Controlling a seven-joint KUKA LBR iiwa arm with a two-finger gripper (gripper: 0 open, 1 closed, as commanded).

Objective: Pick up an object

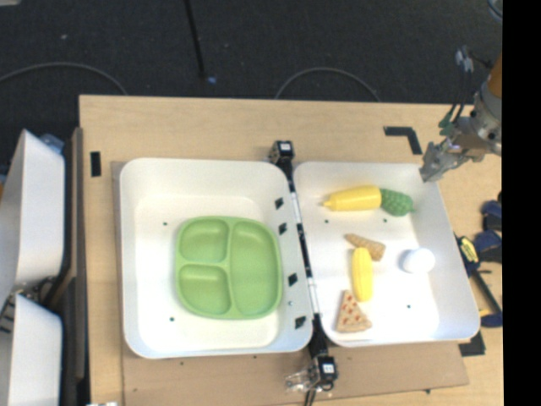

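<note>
Candidate objects all sit in the right bin [448, 311]. I log a yellow corn cob with a green husk end [365, 199] lying across the far part of the bin. Nearer the middle I see a small tan cracker-like piece [366, 245], and just beside it a yellow banana-like piece [361, 275] lying lengthwise, its far end close to the tan piece. A pizza slice [352, 313] lies just below the yellow piece, near the bin's inner wall. A white round object [416, 261] rests to the right of these, apart from them.

The left bin [144, 227] holds a green divided plate [228, 266].

The gripper [435, 163] hangs over the far right corner of the right bin, well apart from every object, nothing between its fingers. I cannot tell how its fingers stand.
</note>
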